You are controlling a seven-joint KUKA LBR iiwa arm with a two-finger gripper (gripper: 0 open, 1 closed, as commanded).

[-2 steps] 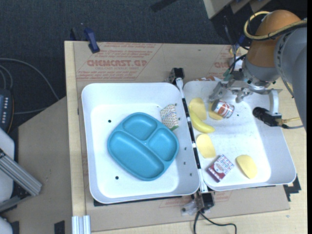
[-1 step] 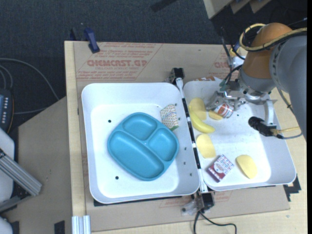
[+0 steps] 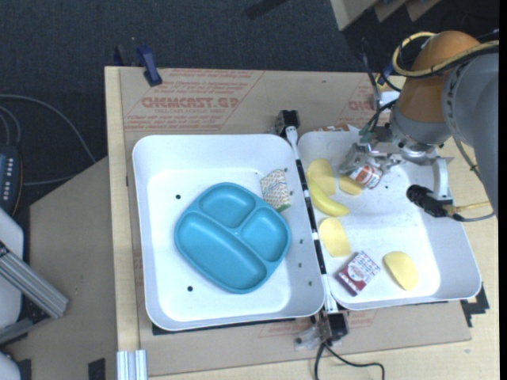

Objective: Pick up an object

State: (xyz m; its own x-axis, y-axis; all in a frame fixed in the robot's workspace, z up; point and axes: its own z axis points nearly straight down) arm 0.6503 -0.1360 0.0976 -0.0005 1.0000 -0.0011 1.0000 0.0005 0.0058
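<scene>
Left bin (image 3: pixel 150 236): sat on the bench (image 3: pixel 206 93), touching the right bin (image 3: pixel 459 271) along a shared middle wall.
Divided plate (image 3: pixel 230 236): lay in the left bin, near its centre.
Crumpled packet (image 3: pixel 275 187): lay in the left bin, just behind and right of the plate, near the middle wall.
Banana (image 3: pixel 323 187): lay in the right bin by the middle wall.
Rounded piece (image 3: pixel 334 237): lay just in front of the banana.
Small box (image 3: pixel 359 272): lay at the right bin's front, left of the lemon (image 3: pixel 401 269).
Gripper (image 3: pixel 366 167): hung over the right bin's back part, right of the banana.
Clip (image 3: pixel 147 64): sat at the bench's back left edge.
</scene>
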